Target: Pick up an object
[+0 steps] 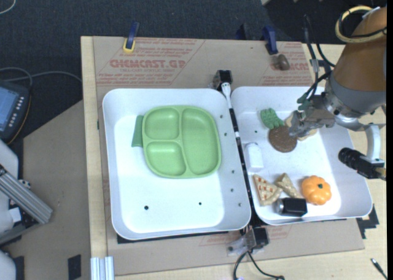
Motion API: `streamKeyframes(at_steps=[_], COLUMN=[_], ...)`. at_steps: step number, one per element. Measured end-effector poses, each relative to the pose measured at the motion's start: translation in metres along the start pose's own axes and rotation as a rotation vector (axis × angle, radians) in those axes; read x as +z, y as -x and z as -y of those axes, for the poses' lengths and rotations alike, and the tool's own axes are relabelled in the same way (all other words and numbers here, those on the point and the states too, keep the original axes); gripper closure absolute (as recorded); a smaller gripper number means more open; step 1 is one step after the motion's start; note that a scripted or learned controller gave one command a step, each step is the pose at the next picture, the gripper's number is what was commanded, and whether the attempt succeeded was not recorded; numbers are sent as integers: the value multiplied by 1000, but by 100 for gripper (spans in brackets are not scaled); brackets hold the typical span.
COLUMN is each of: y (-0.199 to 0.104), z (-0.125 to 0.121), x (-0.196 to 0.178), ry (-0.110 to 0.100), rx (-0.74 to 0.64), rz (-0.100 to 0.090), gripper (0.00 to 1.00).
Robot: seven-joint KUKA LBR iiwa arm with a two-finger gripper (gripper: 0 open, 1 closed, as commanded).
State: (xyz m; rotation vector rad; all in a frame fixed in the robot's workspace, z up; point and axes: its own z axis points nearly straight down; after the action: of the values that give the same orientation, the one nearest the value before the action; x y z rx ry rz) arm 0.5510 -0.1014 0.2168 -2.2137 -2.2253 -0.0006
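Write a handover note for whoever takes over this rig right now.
Gripper: low in the right bin, at the brown round object, beside the green toy. No grasp visible.
Also in the right bin: orange pumpkin, waffle piece, black block, white piece.
Left bin: green divided plate.
Done: nothing lifted.
Left: grasp and lift one object.

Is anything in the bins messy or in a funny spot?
The green divided plate in the left bin sits on a darker green sheet peeking out at its left. Otherwise nothing looks spilled or broken.
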Motion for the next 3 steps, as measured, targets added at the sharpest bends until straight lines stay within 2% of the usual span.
streamKeyframes(at_steps=[1,2,3], y=[-44,-105,-152], z=[-6,-18,-36], x=[-7,-13,-9], ry=[4,5,5], rx=[1,0,0], rz=[2,2,2], gripper=[100,100,100])
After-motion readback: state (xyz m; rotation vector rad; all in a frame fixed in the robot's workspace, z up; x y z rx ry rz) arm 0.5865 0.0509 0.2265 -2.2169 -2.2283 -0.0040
